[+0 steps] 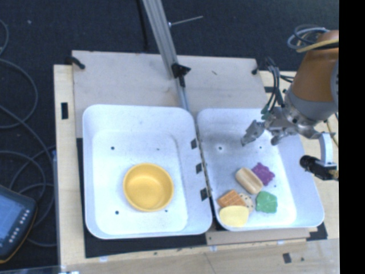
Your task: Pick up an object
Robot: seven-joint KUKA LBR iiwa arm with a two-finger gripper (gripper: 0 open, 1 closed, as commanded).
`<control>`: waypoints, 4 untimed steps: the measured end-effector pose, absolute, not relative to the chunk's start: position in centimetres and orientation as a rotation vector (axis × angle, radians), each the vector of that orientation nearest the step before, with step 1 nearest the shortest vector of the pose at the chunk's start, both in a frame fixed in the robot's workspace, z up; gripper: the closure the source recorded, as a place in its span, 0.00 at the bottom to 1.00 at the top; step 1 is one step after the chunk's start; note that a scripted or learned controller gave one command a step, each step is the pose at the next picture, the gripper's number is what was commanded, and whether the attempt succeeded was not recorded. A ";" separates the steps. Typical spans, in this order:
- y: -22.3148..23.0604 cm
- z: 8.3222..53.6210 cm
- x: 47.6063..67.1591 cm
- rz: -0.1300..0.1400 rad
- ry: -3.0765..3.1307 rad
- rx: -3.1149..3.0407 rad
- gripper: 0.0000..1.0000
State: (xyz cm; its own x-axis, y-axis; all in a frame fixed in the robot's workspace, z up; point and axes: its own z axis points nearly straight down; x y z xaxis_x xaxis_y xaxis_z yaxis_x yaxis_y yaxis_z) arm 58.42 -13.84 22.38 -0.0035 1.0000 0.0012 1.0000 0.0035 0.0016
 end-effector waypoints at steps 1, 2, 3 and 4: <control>-13.9 22.4 58.4 0.004 2.224 2.219 0.00; -13.4 17.9 58.2 -0.006 2.220 2.224 0.00; -14.5 13.1 57.8 -0.007 2.220 2.224 0.00; -14.7 9.9 57.8 -0.006 2.218 2.224 0.00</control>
State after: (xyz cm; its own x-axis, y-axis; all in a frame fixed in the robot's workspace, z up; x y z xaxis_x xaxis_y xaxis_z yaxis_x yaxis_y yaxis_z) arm 57.80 -14.67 9.95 0.0027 1.0000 -0.0032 1.0000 -0.0027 -0.0019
